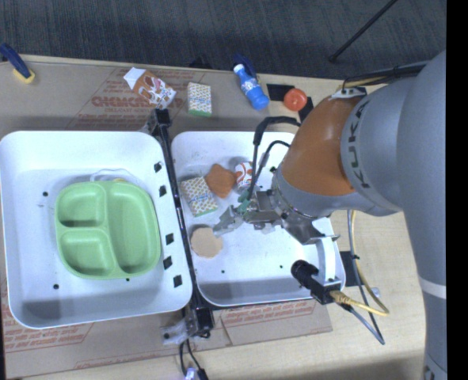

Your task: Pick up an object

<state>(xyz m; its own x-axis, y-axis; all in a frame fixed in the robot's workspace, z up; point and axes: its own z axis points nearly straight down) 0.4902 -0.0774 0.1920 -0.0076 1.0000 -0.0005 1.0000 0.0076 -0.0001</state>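
Taking the right-hand shallow white bin (241, 295) as our landmark, we start at its near edge, where cardboard printed with reddish lettering too small for us to read shows under the rim, and a black cable clip sits at the bench edge by the bin's near left corner. Inside the bin, towards its near left side, lies a round tan biscuit-like disc (207, 243). Just beyond it, over the bin's middle, we see the two-finger gripper (235, 215) at the end of the grey arm with its orange band (322, 153), on whose grey casing we read "KUKA" in dark letters. The metal fingers point left towards the disc, and we cannot tell whether they are spread or closed, nor see anything between them. Further into the bin, against its left wall, lies a small square packet with a green and white pattern (198, 195), and beside it an orange-brown lumpy object (221, 180). Left of the landmark bin sits the second white bin (20, 212), holding a light green divided plastic tray (107, 228). Beyond the landmark bin's far rim, on the cardboard, we see a second patterned green packet (199, 99), a crumpled white and orange wrapper (148, 88), a blue bottle (252, 87) and a small orange cap (295, 98).
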